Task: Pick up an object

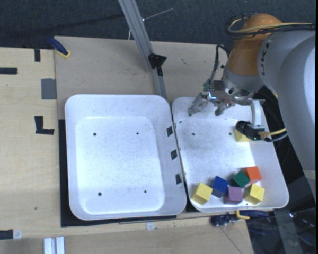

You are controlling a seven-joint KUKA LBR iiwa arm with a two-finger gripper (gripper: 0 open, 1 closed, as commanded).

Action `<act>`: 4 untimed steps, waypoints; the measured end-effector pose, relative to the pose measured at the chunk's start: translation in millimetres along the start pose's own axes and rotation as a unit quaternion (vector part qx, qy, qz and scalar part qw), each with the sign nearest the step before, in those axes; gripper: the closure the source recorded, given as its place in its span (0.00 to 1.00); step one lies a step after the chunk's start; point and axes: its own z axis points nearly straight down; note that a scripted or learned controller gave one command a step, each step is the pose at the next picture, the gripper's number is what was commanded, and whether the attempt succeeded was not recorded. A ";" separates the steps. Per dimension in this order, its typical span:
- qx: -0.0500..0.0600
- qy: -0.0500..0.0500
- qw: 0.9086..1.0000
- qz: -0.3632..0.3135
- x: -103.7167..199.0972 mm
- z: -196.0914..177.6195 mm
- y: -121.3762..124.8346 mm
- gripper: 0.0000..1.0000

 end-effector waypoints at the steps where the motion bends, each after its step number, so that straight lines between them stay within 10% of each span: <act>1: 0.000 0.000 1.000 0.001 -2.3 45.4 -5.4 0.00; 2: -0.002 0.000 1.000 0.000 -1.1 32.3 -3.9 1.00; 4: -0.005 0.000 1.000 0.001 -5.8 -65.1 -7.6 1.00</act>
